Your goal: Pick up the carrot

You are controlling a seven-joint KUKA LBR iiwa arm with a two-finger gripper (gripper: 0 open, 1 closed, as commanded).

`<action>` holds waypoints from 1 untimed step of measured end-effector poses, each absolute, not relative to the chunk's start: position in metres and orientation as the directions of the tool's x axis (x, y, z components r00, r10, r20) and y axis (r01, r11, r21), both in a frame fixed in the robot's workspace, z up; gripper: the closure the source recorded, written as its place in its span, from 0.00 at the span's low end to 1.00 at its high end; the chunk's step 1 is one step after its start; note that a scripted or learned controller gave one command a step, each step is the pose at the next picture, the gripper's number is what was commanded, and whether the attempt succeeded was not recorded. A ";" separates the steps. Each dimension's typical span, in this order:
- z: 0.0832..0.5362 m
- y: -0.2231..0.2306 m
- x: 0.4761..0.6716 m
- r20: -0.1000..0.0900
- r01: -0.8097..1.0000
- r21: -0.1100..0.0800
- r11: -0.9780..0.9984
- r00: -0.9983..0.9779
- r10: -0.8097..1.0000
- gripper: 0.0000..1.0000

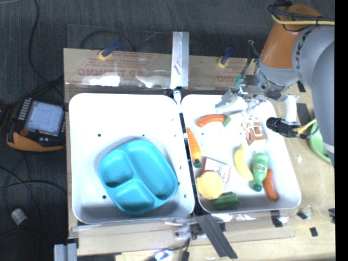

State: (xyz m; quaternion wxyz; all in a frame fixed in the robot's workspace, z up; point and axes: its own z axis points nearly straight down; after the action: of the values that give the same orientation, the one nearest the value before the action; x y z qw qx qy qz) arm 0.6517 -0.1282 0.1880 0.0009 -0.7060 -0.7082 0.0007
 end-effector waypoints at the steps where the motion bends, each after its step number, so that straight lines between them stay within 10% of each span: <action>1: 0.193 -0.100 0.662 -0.003 0.999 -0.002 0.039 -0.039 0.999 0.00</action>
State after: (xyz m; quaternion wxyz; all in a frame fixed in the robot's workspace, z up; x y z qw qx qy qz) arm 0.6623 -0.0998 0.1933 -0.0002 -0.6932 -0.7207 0.0019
